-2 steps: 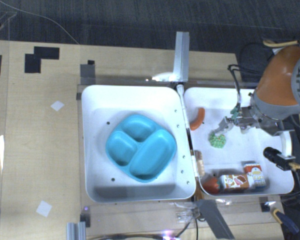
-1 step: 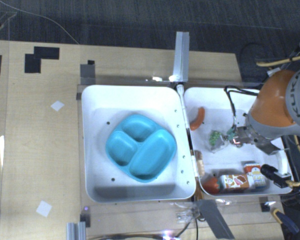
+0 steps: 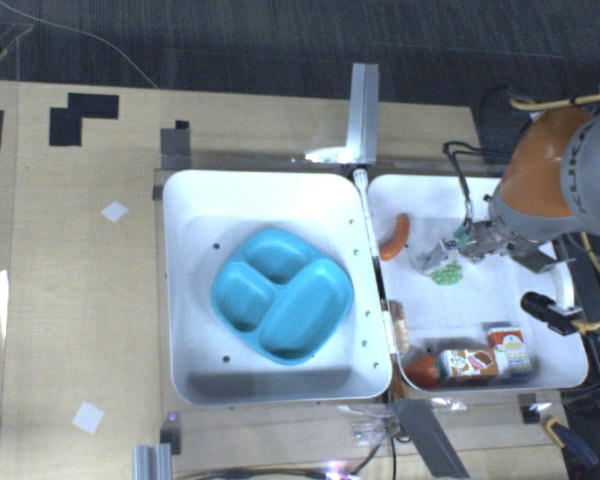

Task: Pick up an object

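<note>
Green clustered object (image 3: 446, 275), small and knobbly, possibly a toy bunch of grapes, lying on the floor of the right bin (image 3: 500, 298) near its middle. It is judged the likeliest target, since the gripper (image 3: 448, 252) hangs just above and beside it, toward the bin's far side. Whether the gripper is spread or pressed together cannot be told here; nothing is seen pinched in it. The arm (image 3: 555, 173) enters from the right of the green object, its orange band above the wrist.

Left of the green object, near the wall shared by the two bins, lies an orange sausage-shaped item (image 3: 394, 236). Nearer the camera than the green object, along the bin's front wall, lie a red round item (image 3: 423, 370), a printed carton (image 3: 472, 363) and a second small carton (image 3: 510, 346), close together. Far to the left, in the left bin (image 3: 195, 268), sits a blue divided tray (image 3: 282, 295). Both bins rest on the bench (image 3: 70, 298).

Step in hand, as judged: the approach to a grasp. To do it well, the gripper should be centred over the green cluster, descend straight, and close across its narrow width, low enough that the lumpy body does not squirt sideways.
</note>
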Controlling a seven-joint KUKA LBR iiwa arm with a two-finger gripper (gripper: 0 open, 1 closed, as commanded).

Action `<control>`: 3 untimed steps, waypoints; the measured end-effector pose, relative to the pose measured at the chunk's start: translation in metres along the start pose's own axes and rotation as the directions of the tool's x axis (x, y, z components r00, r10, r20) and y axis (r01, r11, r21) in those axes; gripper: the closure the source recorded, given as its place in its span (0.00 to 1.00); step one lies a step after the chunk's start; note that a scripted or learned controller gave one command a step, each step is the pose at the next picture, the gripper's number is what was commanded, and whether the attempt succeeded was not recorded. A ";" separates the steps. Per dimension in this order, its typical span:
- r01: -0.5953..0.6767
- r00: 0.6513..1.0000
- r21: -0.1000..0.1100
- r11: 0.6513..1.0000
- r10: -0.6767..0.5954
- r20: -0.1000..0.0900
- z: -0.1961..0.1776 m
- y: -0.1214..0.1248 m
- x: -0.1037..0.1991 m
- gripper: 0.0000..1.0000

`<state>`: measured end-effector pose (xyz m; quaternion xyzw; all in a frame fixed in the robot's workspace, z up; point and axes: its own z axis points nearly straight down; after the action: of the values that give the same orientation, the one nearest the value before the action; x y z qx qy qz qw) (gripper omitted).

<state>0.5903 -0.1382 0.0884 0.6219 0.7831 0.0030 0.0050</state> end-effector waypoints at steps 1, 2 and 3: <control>-0.383 0.924 0.006 0.924 0.383 0.001 -0.024 0.033 -0.016 0.00; -0.310 0.951 0.008 0.951 0.310 -0.001 -0.031 0.024 0.045 0.00; -0.244 0.970 0.006 0.970 0.244 -0.001 -0.098 0.010 0.058 0.00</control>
<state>0.5859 -0.0797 0.1859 0.7136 0.7006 0.0018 0.0019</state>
